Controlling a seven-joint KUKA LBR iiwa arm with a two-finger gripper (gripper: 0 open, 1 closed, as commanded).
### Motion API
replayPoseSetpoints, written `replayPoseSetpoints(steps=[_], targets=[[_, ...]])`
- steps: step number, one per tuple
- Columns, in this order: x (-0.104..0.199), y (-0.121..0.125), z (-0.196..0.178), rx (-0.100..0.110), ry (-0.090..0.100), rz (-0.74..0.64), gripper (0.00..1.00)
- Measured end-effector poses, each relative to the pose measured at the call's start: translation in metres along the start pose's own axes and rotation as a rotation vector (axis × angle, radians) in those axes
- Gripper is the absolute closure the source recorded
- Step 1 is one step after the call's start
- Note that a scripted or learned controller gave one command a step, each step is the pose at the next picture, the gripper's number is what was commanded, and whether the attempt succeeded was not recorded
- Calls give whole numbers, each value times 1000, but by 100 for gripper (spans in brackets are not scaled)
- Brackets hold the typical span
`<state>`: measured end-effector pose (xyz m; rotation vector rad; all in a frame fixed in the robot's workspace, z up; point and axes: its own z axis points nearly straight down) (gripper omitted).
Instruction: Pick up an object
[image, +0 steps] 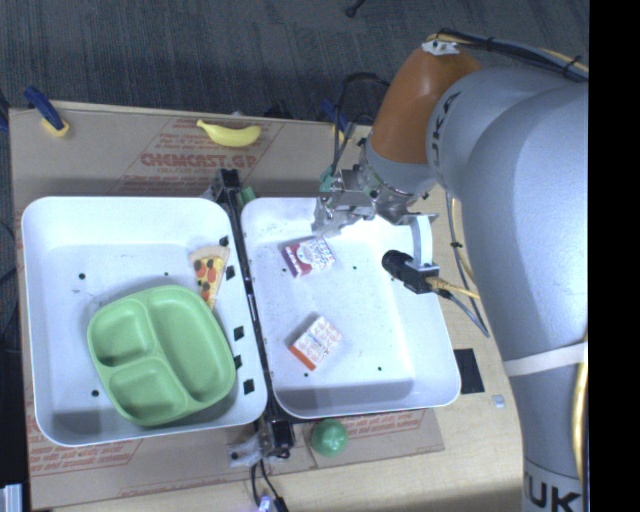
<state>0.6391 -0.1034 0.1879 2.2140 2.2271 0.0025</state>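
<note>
The left shallow white plastic bin (50, 330) holds a pale green three-compartment plastic tray (160, 352), smooth and rounded at its corners; a flat toy pizza slice in orange and yellow (209, 272) lies just beside the tray's upper right edge, near the bin's right wall; on the printed cardboard behind the bins rests a small yellow toy banana (229, 131), and a green ball (327, 437) sits on the bench in front of them. The right shallow white bin (430, 375) carries two candidates for the pick: a small red-and-white crinkled packet (308, 256) toward the back and an orange-and-white flat packet (317, 343) near the middle, well apart from each other. The tool (338, 210) hangs low over the back of the right bin, just above and beside the red-and-white packet; whether it is spread or closed cannot be told, and nothing is seen in its grasp. Judging from this, the pick is not yet done: the reach looks made, while grasp and lift remain.
</note>
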Motion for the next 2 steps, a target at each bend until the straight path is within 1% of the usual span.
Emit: replayPoseSetpoints(steps=[1, 2], targets=[[0, 0, -10, -1, 0, -4, 100], [72, -33, -4, 6, 0, -2, 100]])
